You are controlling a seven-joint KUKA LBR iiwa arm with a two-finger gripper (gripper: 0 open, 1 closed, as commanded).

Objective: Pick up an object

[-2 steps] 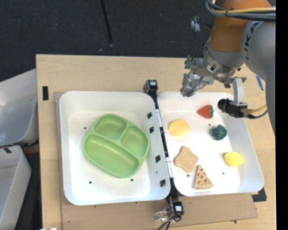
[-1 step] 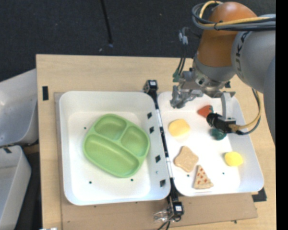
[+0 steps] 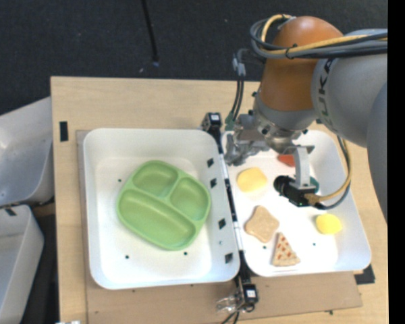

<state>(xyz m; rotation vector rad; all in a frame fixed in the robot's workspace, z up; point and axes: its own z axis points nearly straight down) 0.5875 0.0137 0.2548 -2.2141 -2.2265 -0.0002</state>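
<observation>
**Counter** (image 3: 67, 106): two white bins are carried side by side.

**Left bin** (image 3: 94, 248): one green tray (image 3: 163, 204), divided into three sections, is laid at the centre.

**Right bin** (image 3: 351, 248): five loose things are listed.
- Yellow disc (image 3: 252, 179), at 10 o'clock.
- Toast (image 3: 261, 223), at 8 o'clock.
- Pizza slice (image 3: 283, 250), at 6 o'clock, just beside the toast.
- Yellow ball (image 3: 329, 224), at 4 o'clock.
- Red piece (image 3: 285, 159), at 12 o'clock, partly hidden by the arm (image 3: 297, 66).

**Gripper** (image 3: 241, 148): placed at the right bin's 11 o'clock, by the wall between the bins, near the disc. How far it is opened cannot be told, and nothing is seen held in it.
</observation>
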